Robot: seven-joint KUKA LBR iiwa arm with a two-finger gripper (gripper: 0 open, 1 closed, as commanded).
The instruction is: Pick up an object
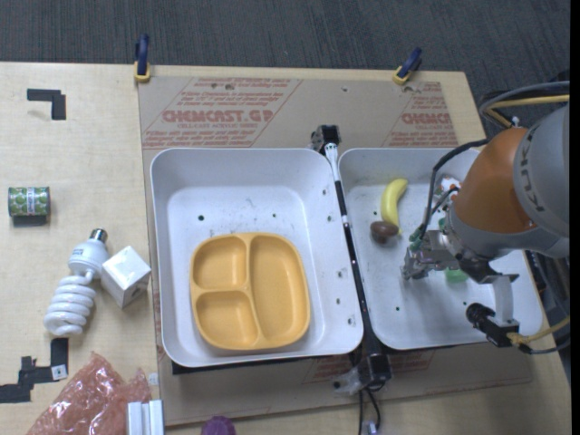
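The claw (pixel 419 265) sits low in the right bin (pixel 399 329), near the middle of its floor. I cannot tell if it is released or clenched — the arm's big wrist, with its orange band (pixel 485 193), covers most of it from above. Nothing can be seen held in it.

Something small and green (pixel 456 275) peeks out just beside the claw, on the far side from the other things. It is too hidden to name.

A little brown thing (pixel 384 232) lies up and to the left of the claw, close by. Just past it lies the banana (pixel 393 201), whose long side runs up and down the bin, curving a bit.

The left bin (pixel 168 243) holds a yellow tray (pixel 249 290) — well apart from the claw.
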